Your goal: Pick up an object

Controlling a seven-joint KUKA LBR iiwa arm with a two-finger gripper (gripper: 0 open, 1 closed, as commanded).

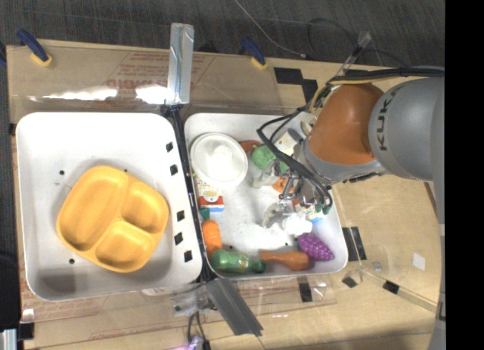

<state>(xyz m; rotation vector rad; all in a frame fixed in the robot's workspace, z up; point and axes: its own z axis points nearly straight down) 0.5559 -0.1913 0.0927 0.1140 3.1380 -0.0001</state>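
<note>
My gripper is low in the right bin, under the grey arm and its orange band. It hovers over a white lump near the bin's right side. Close by lie purple grapes, a brown drumstick, a green bottle-shaped toy and an orange carrot. A white bowl and a green toy sit at the bin's back. A small red and blue box lies on the left side. Cables hide the fingertips.
The left bin holds a yellow divided plate. A metal bracket stands at the back between the bins. Blue clamps grip the cardboard at the rear edge.
</note>
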